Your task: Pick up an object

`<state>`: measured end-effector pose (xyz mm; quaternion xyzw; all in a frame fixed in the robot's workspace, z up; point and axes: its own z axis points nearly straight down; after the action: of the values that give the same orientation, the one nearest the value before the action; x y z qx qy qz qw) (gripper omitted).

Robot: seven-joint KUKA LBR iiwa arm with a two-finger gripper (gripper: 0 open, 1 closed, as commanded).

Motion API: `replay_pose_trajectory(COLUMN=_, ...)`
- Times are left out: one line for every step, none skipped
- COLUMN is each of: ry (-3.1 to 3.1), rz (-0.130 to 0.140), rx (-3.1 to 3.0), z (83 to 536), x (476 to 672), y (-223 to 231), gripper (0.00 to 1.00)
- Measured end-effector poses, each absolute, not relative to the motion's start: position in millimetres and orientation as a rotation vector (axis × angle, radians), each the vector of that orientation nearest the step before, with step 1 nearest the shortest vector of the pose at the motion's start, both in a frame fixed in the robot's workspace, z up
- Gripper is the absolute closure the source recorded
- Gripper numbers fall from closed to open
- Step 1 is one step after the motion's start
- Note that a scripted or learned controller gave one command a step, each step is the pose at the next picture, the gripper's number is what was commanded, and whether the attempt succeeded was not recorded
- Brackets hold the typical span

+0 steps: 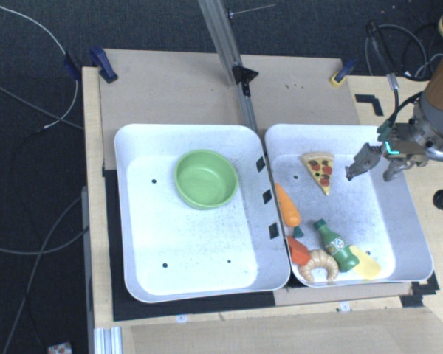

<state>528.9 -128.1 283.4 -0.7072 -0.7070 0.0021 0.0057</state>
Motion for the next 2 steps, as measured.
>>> replay_pose_trajectory(ry=-2.216, rz=0.002, rx=-2.216, z=285.5, x=529.6, y=-128.2, gripper=0.00)
replay_pose_trajectory(ry=-2.208, rz=0.011, rx=-2.212, z=229.4, x=519.3, y=-131.6, gripper=0.00)
